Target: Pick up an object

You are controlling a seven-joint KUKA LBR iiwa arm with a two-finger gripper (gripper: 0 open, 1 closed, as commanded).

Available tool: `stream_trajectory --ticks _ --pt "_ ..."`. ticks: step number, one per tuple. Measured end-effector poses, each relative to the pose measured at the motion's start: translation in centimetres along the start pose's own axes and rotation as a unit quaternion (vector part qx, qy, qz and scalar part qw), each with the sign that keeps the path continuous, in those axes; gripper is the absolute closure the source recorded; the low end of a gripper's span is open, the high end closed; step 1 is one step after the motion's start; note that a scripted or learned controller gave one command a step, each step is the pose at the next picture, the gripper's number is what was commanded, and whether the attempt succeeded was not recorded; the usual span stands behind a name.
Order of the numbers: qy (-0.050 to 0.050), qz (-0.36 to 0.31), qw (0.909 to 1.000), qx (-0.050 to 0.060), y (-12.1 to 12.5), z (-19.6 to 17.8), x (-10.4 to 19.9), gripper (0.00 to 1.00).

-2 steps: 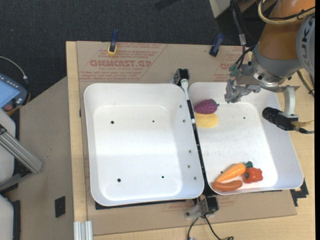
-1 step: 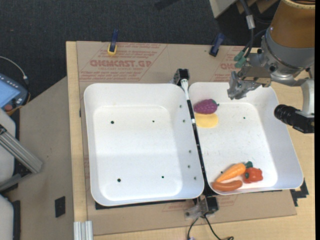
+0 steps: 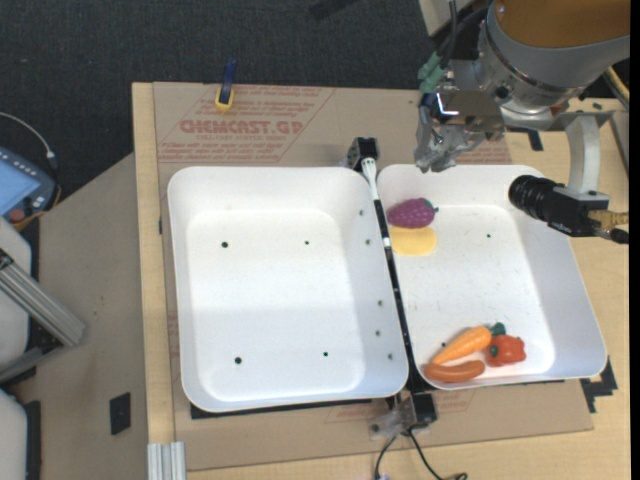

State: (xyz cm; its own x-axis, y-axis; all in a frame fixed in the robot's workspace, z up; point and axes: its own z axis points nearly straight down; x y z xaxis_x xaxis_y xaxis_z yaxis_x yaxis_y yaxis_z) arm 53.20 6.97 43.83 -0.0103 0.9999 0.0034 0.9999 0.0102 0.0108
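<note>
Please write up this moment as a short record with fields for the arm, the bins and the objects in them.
arm: reaches in from the right, gripper above the far rim of the right bin
held: nothing visible between the fingers
left bin: white, shallow, beside the right bin
right bin, far left: purple toy touching a yellow piece
right bin, near edge: carrot, sausage, red pepper clustered together
bench: cardboard sheet under both bins
</note>
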Motion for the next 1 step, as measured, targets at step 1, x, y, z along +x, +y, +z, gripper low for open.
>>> stream_trajectory --ticks 1 --pt "0.000 0.002 1.0000 -0.001 -0.16 -9.93 4.52 1.00"
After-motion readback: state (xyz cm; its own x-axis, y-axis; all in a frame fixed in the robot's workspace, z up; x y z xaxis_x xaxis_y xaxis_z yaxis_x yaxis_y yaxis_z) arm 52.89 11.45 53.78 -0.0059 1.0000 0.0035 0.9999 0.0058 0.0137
